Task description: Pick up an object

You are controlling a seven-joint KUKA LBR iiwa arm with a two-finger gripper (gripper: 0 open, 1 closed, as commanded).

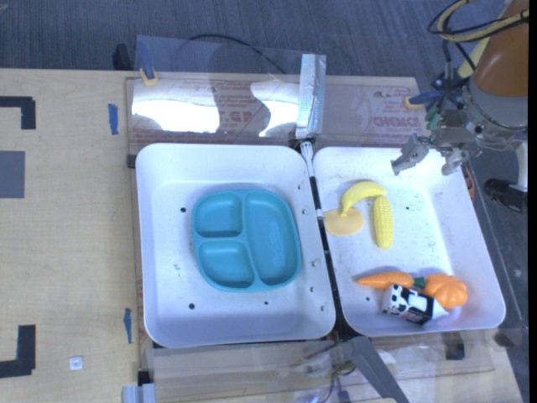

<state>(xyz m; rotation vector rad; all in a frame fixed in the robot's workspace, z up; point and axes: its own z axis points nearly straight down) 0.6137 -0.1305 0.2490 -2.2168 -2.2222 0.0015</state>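
Note:
The right bin (470,225) holds a yellow banana (362,193), a corn cob (383,222), a pale yellow round piece (343,222), an orange carrot (384,280), a small orange pumpkin (446,290) and a black-and-white cow toy (409,303). My gripper (430,159) hangs over the bin's far right corner, above and to the right of the banana. Its fingers are spread apart with nothing between them.
The left bin (159,225) holds a teal divided plate (247,238). A metal post (310,99) stands behind the seam between the bins. Cardboard and clear plastic line the back edge. Yellow and black cables (470,15) loop above the arm.

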